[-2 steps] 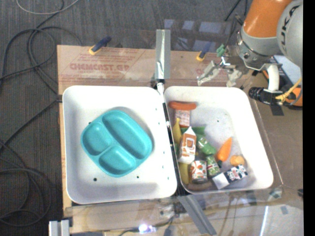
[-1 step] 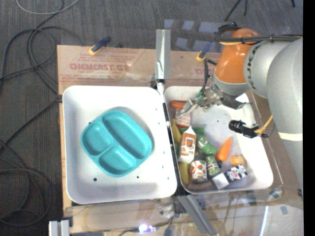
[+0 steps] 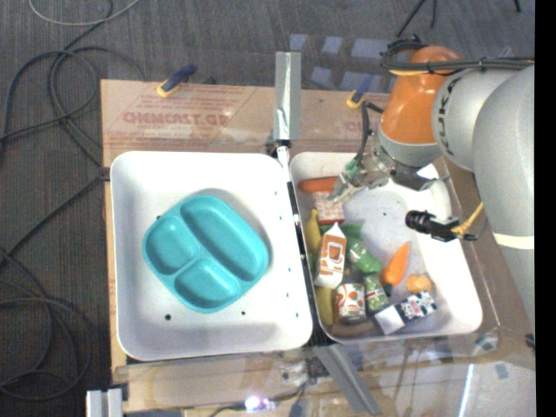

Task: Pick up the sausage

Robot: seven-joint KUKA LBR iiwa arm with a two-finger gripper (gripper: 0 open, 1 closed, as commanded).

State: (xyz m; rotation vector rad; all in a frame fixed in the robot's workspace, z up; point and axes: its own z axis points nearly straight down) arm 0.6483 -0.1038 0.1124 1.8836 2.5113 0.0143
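The sausage [image 3: 314, 183] is a short reddish-orange link lying near the back left corner of the right bin [image 3: 460, 320]. My gripper [image 3: 349, 182] hangs low over the back of that bin, just right of the sausage, at the end of the grey arm with the orange band [image 3: 415, 102]. Its tip is close to the sausage's right end and above a small red and white packet [image 3: 327, 208]. Nothing can be made out in its grasp.
The right bin also holds a carton [image 3: 331, 254], a banana [image 3: 313, 233], green items [image 3: 359, 257], a carrot [image 3: 397, 263], a can [image 3: 350, 302] and a small box [image 3: 417, 307]. A teal divided plate [image 3: 206, 250] sits in the left bin [image 3: 130, 181].
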